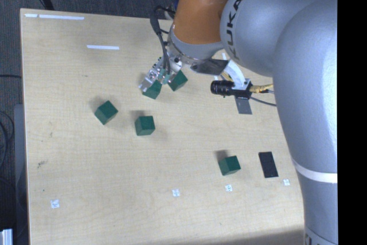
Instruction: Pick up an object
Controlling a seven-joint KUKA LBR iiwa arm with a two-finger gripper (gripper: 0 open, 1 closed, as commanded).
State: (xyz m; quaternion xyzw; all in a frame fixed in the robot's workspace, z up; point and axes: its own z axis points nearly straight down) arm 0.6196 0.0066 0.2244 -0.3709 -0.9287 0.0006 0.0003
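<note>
Gripper sits low over the upper middle of the counter, hanging from the big grey arm with its orange band, which comes in from the right. We see two green blocks right at the fingertips: one at the lower left tip and one just to the right of the fingers. Whether either block is truly between the fingers, and whether the gripper is released or clenched, we cannot tell. Three more green blocks lie well apart from it: one to the left, one near the middle, and one toward the lower right. Just beside that last block lies a flat black rectangle. A white strip marks the counter at upper left.
</note>
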